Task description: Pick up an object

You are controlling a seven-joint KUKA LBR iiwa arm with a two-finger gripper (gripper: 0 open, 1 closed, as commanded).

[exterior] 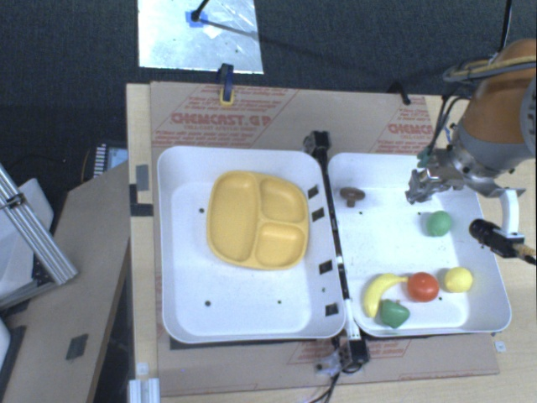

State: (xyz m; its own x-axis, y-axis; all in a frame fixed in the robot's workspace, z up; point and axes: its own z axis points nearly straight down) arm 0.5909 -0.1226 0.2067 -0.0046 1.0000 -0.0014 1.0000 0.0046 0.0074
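Note:
My gripper (pixel 422 188) hangs over the back of the right bin (pixel 495 309), above and slightly left of a green ball (pixel 437 223). Nothing shows between its fingers. A small brown mushroom-shaped piece (pixel 351 196) lies near the bin's back left corner. Along the front lie a yellow banana (pixel 379 290), a green pepper-like piece (pixel 393 312), a red tomato (pixel 423 286) and a yellow lemon (pixel 458 280).
The left bin (pixel 180 309) holds a yellow divided plate (pixel 256 219). A black divider strip (pixel 329 225) runs between the two bins. Cardboard (pixel 252 116) lies under both bins, with a shiny sheet (pixel 197 23) behind it.

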